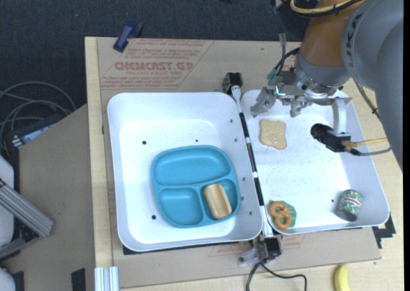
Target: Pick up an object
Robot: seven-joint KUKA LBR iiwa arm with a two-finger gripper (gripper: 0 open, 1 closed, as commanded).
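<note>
My gripper (277,105) hangs over the back of the right bin (320,177), its fingers spread open with nothing between them. Just below it a flat beige slice of toast (273,134) lies on the bin floor near the left wall. A pretzel on a green leaf (281,214) rests in the front left corner of that bin. A small green and white can (350,202) lies on its side at the front right.
The left bin (128,149) bears a blue divided tray (186,174) with a tan bread roll (217,200) in its front right compartment. A black clip (232,81) sits at the back where the bins meet. The arm rises to the upper right.
</note>
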